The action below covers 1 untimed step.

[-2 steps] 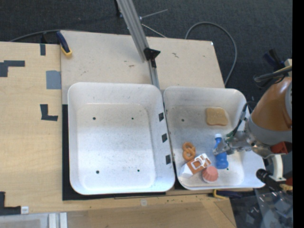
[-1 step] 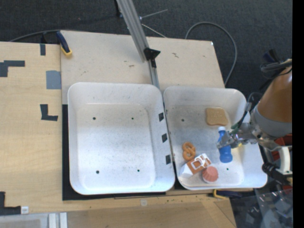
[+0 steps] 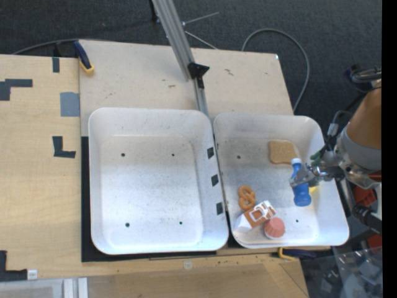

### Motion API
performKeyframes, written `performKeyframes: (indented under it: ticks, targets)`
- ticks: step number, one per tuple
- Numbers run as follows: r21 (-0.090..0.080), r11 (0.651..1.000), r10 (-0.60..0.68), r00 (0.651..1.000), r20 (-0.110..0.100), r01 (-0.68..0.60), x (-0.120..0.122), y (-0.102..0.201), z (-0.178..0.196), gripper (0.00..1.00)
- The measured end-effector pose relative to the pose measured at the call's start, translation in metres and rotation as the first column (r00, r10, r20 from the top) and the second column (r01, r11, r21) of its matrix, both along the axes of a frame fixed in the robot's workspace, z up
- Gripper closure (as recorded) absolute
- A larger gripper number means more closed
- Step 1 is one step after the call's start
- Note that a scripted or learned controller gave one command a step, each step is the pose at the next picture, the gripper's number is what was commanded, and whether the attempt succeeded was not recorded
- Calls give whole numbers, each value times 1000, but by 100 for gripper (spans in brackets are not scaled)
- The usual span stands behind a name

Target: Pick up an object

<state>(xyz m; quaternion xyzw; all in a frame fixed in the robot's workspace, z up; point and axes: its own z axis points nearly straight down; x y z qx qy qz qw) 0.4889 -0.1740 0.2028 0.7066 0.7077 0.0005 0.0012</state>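
We locate the end effector [image 3: 305, 177] at the right edge of the right bin [image 3: 260, 126], directly over the blue bottle [image 3: 301, 188]. We cannot tell from this view whether it is released, clenched or grasping, so we treat the bottle as not yet secured.

To do the step well, we judge that the approach should stay centred on the bottle's body, clear of the bin wall just beside it, and that contact on both sides should be confirmed before any lift. The lift should be straight up, since the bottle is likely light and may slip.

The bottle is small, blue, with a white cap end pointing toward the tan sponge [image 3: 282, 151]. It lies well apart from the orange pretzel [image 3: 246, 197] and the red ball [image 3: 274, 228].
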Motion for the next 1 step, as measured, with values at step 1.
performKeyframes:
  ticks: [1]
  targets:
    - [4, 1000, 4, 1000, -6, -4, 0, 54, -7, 100]
